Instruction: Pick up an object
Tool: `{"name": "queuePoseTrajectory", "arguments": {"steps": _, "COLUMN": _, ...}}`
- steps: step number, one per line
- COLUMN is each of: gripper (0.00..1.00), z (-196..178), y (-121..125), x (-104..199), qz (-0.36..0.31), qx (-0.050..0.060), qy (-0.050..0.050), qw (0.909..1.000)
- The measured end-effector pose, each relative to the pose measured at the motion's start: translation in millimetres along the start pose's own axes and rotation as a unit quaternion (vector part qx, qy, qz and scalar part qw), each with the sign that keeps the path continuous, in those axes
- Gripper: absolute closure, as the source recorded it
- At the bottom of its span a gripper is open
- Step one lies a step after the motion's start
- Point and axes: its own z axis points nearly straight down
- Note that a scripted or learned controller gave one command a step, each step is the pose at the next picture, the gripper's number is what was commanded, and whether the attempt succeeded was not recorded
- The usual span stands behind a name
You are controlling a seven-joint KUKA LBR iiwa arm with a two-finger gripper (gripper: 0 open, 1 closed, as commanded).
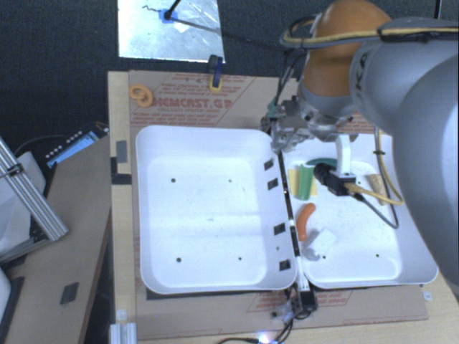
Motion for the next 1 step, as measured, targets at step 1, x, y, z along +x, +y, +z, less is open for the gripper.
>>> {"name": "queuePoseTrajectory", "arguments": {"steps": 1, "gripper": 1.0, "z": -4.2, "y": 48.5, "x": 48.7, "qz": 0.001, "qx": -0.001, "qy": 0.0, "qw": 1.0}}
